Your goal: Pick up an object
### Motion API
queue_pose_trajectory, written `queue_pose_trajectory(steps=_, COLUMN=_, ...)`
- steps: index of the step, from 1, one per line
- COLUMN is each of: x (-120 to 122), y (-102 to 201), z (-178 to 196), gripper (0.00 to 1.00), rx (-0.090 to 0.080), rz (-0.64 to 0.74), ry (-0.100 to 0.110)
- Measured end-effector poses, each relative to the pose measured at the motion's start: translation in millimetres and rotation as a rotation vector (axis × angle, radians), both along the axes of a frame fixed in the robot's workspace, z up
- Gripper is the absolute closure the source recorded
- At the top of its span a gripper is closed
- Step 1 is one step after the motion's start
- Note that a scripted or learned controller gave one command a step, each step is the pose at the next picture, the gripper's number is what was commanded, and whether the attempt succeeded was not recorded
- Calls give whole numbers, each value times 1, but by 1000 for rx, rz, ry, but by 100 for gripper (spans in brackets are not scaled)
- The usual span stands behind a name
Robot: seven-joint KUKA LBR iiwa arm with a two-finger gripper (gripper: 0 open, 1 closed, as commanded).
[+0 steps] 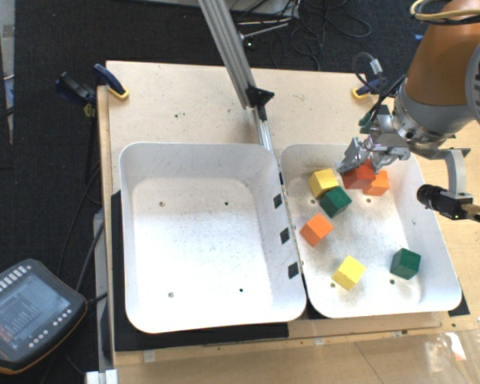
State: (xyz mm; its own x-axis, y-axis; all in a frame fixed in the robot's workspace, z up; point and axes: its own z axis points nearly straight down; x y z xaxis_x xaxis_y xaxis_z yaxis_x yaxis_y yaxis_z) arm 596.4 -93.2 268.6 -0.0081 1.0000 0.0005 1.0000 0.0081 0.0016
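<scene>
The right bin (432,238) holds several small blocks. My gripper (359,162) is down at the bin's far side, right on top of a red block (357,180), and it hides the block's upper part. An orange block (378,184) touches the red one on its right. A yellow block (323,182) and a dark green block (334,202) lie just left of the gripper. Nearer the middle of the bin is another orange block (317,229). A second yellow block (349,272) and a second green block (405,262) sit toward the front.
The left bin (144,214) stands beside the right one, with a raised divider (282,214) between them. A slanted metal pole (228,38) comes down to the bench behind the bins. Clamps (110,82) grip the bench's far corners. A teach pendant (24,314) lies at the lower left.
</scene>
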Motion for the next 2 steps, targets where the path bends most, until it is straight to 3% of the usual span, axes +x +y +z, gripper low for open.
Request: queue_pose_trajectory(steps=2, x=24, y=104, z=-10, gripper=100, rx=0, rz=-1, ry=1)
